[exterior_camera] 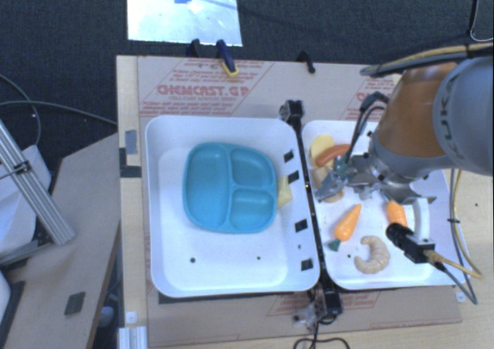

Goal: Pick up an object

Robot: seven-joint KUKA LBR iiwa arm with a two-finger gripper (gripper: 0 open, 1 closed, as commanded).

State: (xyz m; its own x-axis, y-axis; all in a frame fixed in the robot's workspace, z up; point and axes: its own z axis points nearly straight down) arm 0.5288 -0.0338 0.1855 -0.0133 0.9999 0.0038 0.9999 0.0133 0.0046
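Note:
The right bin holds several toy foods. An orange carrot lies near its middle, and a tan shrimp sits below it. A yellow piece with a red sausage rests at the bin's upper left. Another orange piece shows under the arm. My gripper hangs low over the left side of this bin, just above the carrot and below the sausage. Nothing is seen between its metal fingers.
The left bin holds a blue divided plate, with a small yellow piece at its right rim. Black clips line the divider between the bins. The grey and orange arm covers the right bin's upper right.

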